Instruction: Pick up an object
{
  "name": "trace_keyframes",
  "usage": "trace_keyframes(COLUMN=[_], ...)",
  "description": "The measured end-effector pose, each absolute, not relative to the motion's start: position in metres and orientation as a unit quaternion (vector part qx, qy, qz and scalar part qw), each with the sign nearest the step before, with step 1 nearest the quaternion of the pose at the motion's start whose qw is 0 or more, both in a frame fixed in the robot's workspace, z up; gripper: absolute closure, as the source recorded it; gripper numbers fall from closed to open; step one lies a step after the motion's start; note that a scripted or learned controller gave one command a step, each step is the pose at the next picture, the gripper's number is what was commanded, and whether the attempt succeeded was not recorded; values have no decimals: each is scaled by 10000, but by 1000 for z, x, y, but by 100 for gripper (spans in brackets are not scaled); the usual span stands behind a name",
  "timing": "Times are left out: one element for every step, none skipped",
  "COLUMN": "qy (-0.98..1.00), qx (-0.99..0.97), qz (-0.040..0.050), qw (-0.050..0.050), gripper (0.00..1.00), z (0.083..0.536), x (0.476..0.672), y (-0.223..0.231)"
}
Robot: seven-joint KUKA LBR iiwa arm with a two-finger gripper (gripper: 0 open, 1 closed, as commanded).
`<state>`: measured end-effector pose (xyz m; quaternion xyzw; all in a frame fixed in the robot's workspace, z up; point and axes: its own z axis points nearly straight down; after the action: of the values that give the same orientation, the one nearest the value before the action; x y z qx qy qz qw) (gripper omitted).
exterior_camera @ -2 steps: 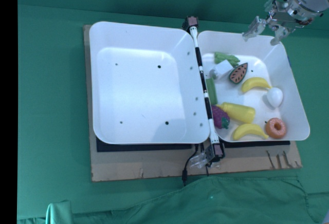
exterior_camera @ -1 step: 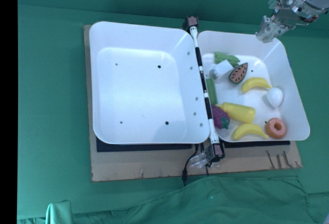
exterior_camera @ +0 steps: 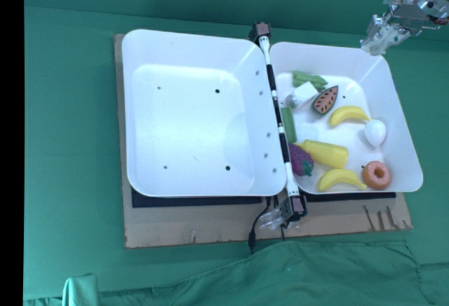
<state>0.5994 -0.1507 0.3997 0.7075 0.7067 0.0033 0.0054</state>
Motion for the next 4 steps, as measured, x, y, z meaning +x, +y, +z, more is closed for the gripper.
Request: trace_keyframes(qy=[7056,7056,7043,7045], qx=[7086,7086,7099,7097], qz=[10,6,-32,-13], qw=[37,35,-18,-4], gripper=[100,0,0,0], z=[399,398,266,262], x=[601,601,619,548], y=[-150,-150,-189,-188])
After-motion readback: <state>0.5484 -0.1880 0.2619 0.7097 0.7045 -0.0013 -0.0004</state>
